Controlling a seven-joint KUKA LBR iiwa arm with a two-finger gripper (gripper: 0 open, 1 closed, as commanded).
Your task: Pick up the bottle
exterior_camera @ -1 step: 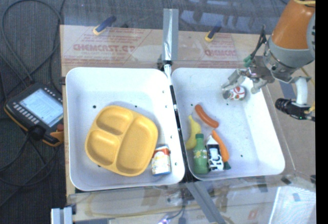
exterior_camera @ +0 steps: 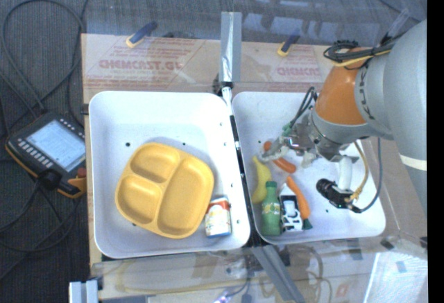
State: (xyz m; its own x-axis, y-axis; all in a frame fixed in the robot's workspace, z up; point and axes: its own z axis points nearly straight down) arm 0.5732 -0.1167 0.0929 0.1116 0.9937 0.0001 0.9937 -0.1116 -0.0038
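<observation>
The green bottle (exterior_camera: pixel 270 209) lies in the right bin (exterior_camera: pixel 368 222), near its front left corner, with its cap pointing toward the back. My gripper (exterior_camera: pixel 277 147) hangs over the middle left of that bin, behind the bottle and apart from it. It sits just above a small orange carrot (exterior_camera: pixel 284 165) and the top of a yellow banana (exterior_camera: pixel 259 179). Nothing from the bin can be seen in the gripper.
A second carrot (exterior_camera: pixel 300 199) and a black and white carton (exterior_camera: pixel 292 216) lie right of the bottle. The left bin (exterior_camera: pixel 111 114) holds a yellow divided plate (exterior_camera: pixel 165 188) and a small carton (exterior_camera: pixel 218 217). A black cable loop (exterior_camera: pixel 336 194) hangs below the wrist.
</observation>
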